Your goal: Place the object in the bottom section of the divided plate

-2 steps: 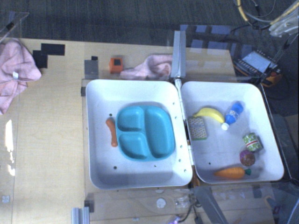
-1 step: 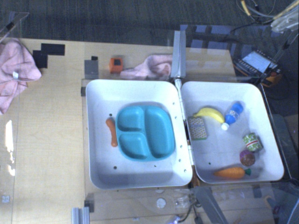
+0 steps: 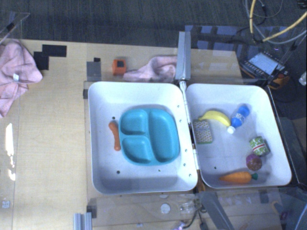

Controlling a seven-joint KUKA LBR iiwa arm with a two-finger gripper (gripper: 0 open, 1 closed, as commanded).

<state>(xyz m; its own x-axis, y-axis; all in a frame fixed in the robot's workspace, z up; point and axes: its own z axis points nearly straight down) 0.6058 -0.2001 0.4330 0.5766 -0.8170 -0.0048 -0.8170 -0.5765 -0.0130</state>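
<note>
**Two bins, one blue plate, and a little orange stick parked next to it**

Two white bins sit side by side on the wooden surface (image 3: 53, 143). The left bin (image 3: 103, 178) has the blue divided plate (image 3: 163, 135) lying flat roughly in its middle. The plate has two smaller sections on its left side and one big section on its right.

The orange stick (image 3: 115, 135) lies on the bin floor just beside the plate's left rim, running roughly top to bottom in the view. So it's in the bin but not in any section of the plate. I honestly can't tell if it's a sausage or what.

The right bin (image 3: 280, 128) has the rest of the stuff:
- a banana (image 3: 215, 117) near the top left
- a bottle (image 3: 238, 117) with a blue cap just right of the banana
- a patterned greenish pad (image 3: 203, 132) below the banana, near the bin's left wall
- a small green can (image 3: 259, 146) over by the right side
- a dark reddish round thing (image 3: 254, 162) just under the can
- a carrot (image 3: 236, 178) lying along the bottom edge

Out on the surface there's a pink cloth (image 3: 17, 73) at far left and another pink rag (image 3: 153, 71) behind the bins.

As for the arm's pose and the end effector, I can't tell how open it is or whether it has hold of anything
</note>
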